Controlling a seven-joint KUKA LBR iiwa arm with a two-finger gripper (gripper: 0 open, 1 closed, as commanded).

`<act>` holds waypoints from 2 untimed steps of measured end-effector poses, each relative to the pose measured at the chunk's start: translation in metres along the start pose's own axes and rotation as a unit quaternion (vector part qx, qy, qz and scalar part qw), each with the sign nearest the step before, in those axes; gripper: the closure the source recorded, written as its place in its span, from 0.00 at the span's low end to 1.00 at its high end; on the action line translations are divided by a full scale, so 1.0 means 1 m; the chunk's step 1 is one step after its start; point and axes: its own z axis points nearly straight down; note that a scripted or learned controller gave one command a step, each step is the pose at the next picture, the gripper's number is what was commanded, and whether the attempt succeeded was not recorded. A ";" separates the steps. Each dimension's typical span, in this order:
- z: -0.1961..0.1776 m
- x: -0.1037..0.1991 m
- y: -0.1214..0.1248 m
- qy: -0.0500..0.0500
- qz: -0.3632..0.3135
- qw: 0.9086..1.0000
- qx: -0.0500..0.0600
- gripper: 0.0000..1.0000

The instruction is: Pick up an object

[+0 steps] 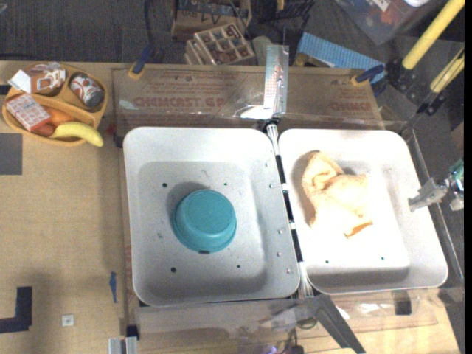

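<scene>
Nearest, along the bench's front edge, grey metal struts (324, 319) below the two bins. Then the left white bin (147, 161), holding one teal bowl (205, 220) turned upside down near the middle of its floor. Just beside, the right white bin (398, 271), holding a crumpled tan cloth (328, 186) in its left half, with a small orange scrap (359, 229) touching the cloth's lower edge. At the right bin's outer rim, a metallic gripper (435, 192), clear of the cloth; cannot tell how its pincer stands. Farther back, a cardboard sheet (199, 98) under clear plastic. Far left, a yellow tray (15, 116) with a banana (80, 133), small boxes and a tin
</scene>
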 end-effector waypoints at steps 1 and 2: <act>-0.009 -0.002 -0.001 0.000 0.002 1.000 0.000 1.00; 0.041 0.038 0.040 0.001 0.127 0.992 0.002 1.00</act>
